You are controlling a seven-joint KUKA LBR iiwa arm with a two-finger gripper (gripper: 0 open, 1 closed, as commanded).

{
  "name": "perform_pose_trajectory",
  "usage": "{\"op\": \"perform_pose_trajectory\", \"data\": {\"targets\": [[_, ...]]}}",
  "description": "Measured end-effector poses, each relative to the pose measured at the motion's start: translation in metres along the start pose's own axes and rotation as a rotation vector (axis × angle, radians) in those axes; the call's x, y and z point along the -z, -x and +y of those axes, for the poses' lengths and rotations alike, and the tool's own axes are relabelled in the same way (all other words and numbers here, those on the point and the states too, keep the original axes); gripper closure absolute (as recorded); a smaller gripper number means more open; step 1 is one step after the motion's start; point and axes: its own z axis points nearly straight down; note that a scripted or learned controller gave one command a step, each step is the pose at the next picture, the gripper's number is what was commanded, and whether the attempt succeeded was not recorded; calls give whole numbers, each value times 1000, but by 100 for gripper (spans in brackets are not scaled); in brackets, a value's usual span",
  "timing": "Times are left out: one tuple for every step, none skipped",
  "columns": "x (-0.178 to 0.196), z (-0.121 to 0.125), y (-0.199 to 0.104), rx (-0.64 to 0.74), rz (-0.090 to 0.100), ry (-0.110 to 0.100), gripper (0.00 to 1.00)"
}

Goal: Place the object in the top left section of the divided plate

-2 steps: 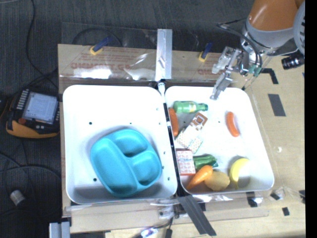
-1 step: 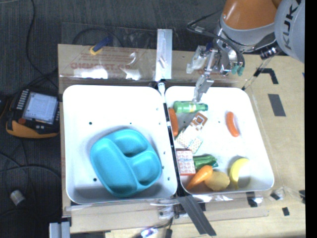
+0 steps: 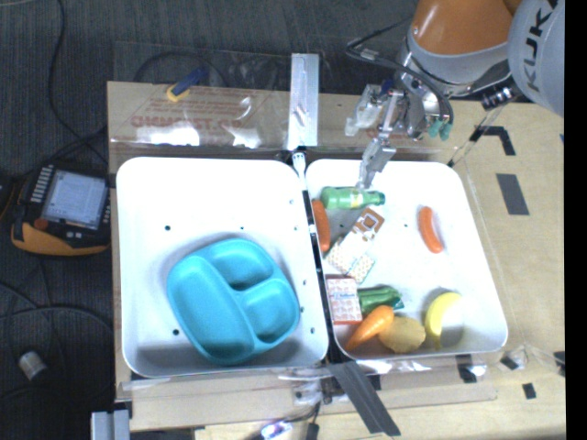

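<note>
The counter (image 3: 527,246) carries two shallow white bins side by side, an arrangement that keeps the supply of objects apart from the destination. The left bin (image 3: 147,191) holds the blue divided plate (image 3: 232,297), lying flat and slightly turned, with all its sections bare; its top left section (image 3: 240,266) therefore has nothing in it yet. The right bin (image 3: 468,246) holds the loose items: a green bottle (image 3: 351,197) on its side at the far left, small printed packets (image 3: 353,250) below it, an orange sausage-shaped piece (image 3: 429,228) toward the right, and a carrot (image 3: 369,325), a potato (image 3: 404,335) and a banana (image 3: 441,314) along the near edge. The tool (image 3: 378,159) hangs over the far edge of the right bin, just above the green bottle, which appears to be the object intended for pickup. Nothing is visible between the tool's parts; whether it stands open or closed cannot be told here. The plate lies well to the left of the tool, across the divider between the bins.
</note>
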Motion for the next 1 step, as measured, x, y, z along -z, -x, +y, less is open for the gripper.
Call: {"op": "perform_pose_trajectory", "data": {"targets": [[116,4,17,190,-2,0,0]]}}
